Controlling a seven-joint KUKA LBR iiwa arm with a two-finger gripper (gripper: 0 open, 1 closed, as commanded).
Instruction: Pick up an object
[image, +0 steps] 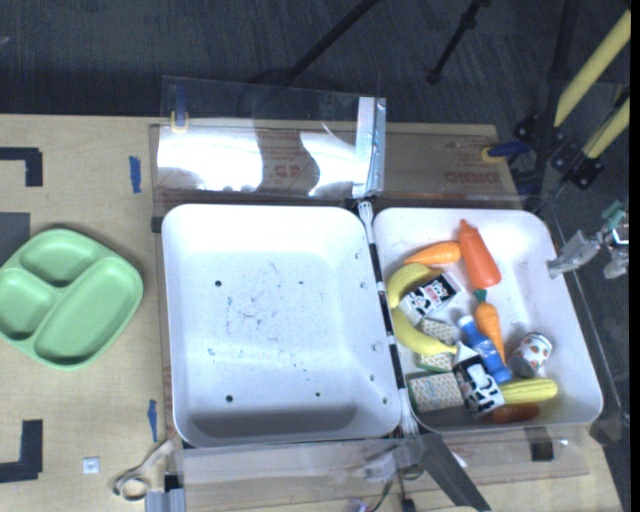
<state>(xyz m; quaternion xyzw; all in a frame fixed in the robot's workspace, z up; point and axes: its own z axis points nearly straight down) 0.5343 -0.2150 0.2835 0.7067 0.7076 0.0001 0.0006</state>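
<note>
Likely risk: right bin (560, 300) clutter; banana (405, 300) and carrots (480, 258) overlap toward 3 o'clock, inviting slips. Jaws' state: cannot tell.

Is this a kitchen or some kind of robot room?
Most likely a robot test lab, not a kitchen. Two white bins sit side by side on a wooden bench marked with tape, toy food like a plastic carrot is piled in one, and tripod legs stand behind.

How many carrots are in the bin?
2 carrots, both in the right bin: a big carrot near the back, and a small carrot just in front of it. More may hide under the pile.
</note>
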